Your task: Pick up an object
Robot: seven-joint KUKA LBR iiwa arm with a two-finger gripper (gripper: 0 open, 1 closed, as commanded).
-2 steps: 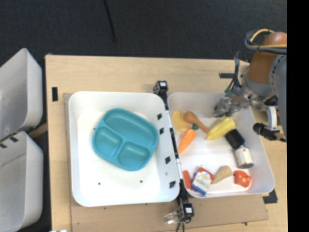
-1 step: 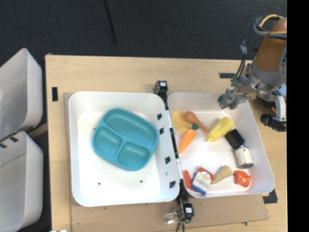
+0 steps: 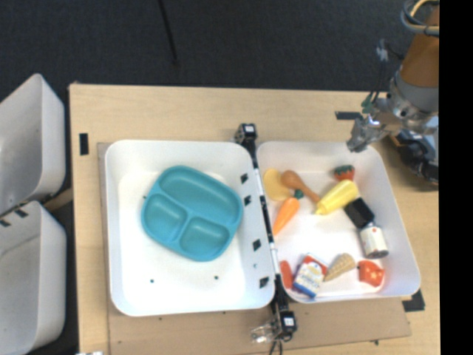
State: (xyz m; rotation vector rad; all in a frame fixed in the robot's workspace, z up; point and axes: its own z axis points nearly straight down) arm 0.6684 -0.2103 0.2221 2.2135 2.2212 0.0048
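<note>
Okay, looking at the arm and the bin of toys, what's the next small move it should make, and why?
Probably swing the gripper inward and down toward the yellow bottle. The gripper hovers at the right bin's far edge, carrying nothing, and the bottle lies close below it, bulky, with bare floor along its near side.

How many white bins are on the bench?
2: the left bin, holding a blue divided plate, and the right bin, holding the small toy items.

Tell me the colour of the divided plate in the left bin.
Turquoise blue plate, clearest in the camera view.
</note>
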